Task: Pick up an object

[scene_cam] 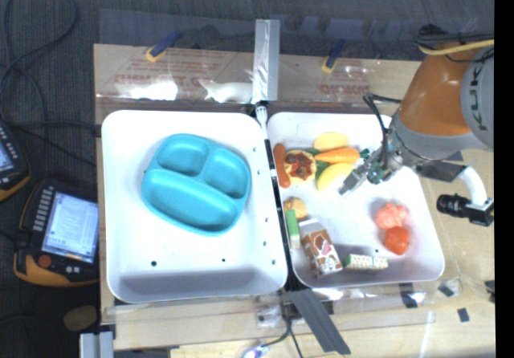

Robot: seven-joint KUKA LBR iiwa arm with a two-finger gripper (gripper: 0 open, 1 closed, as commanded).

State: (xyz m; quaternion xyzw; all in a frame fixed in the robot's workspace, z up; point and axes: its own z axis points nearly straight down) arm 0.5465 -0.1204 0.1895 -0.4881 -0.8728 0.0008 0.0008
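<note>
The right bin holds several toy foods: a yellow lemon, an orange carrot, a yellow banana, a hot dog with a pizza slice, pink and red fruit, a small carton and a white bar. My gripper reaches in from the right and hangs low beside the banana and carrot, its tip just right of them. I see nothing held between its fingers.
The left bin holds a blue divided plate. A metal divider stands between the bins at the back. A handheld pendant and cables lie on the floor to the left.
</note>
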